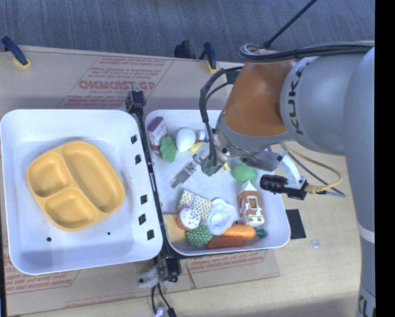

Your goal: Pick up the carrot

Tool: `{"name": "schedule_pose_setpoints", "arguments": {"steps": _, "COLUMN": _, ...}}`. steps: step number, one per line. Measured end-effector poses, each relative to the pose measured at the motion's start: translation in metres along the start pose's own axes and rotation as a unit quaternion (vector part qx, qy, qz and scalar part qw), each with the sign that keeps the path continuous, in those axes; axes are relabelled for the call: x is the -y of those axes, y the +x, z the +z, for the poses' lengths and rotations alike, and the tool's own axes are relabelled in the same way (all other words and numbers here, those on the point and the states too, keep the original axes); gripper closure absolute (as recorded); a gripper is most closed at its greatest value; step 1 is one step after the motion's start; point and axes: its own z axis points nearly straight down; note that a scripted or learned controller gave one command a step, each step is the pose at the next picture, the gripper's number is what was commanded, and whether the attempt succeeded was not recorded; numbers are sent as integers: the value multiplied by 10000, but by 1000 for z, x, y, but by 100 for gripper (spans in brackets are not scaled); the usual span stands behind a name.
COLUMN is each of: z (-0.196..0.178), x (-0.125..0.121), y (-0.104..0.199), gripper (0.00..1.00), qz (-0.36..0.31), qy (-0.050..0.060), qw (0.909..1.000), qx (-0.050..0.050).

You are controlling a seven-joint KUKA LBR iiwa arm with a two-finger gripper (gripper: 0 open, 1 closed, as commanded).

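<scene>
carrot (232,234) lies on its side along the near wall of the right bin (282,233), touching a white cup (221,215) and a green bunch (198,237), well below the gripper (209,164). whether that gripper is open or closed, i cannot tell. it looks like a light, stiff, smooth plastic toy, likely slippery, so the thick orange middle seems the best hold.

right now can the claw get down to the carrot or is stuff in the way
Probably yes. The carrot lies along the near wall of the right bin with its top bare. A white cup and a small carton crowd its far side, so there is little room. The claw hangs further back over the bin.
</scene>
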Motion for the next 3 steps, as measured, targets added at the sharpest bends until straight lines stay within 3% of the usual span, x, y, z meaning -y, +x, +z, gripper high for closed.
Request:
{"name": "schedule_pose_setpoints", "arguments": {"steps": 1, "z": 0, "x": -7, "y": 52, "gripper": 0, "qz": -2649, "qy": 2, "qw": 9643, "qx": -12}}
{"name": "schedule_pose_setpoints", "arguments": {"steps": 2, "z": -6, "x": -24, "y": -39, "gripper": 0, "qz": -3865, "qy": -7, "qw": 9223, "qx": 13}}
{"name": "schedule_pose_setpoints", "arguments": {"steps": 3, "z": 0, "x": 39, "y": 40, "gripper": 0, "qz": -3955, "qy": -3, "qw": 9184, "qx": -13}}
